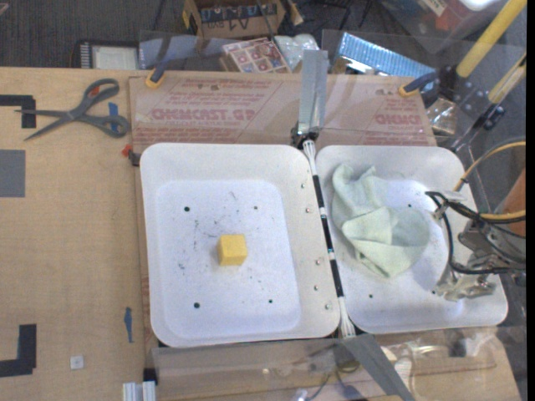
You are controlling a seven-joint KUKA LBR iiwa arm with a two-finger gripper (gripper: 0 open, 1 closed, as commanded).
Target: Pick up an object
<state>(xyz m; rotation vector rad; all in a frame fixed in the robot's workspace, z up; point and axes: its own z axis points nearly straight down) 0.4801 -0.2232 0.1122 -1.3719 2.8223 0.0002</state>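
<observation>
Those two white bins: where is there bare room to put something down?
The left bin offers most: bare floor all round the yellow block. In the right bin, the crumpled pale cloth covers the left half and the gripper crowds the right edge; only the near strip is free.

Scissors lie on the bench well apart from the claw, beyond both bins, far corner.

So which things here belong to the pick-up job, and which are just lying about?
Job:
- yellow block, left bin
- pale green cloth, right bin
- tool, low over the right bin's right side

Lying about:
- scissors on the bench
- cardboard sheet behind the bins
</observation>
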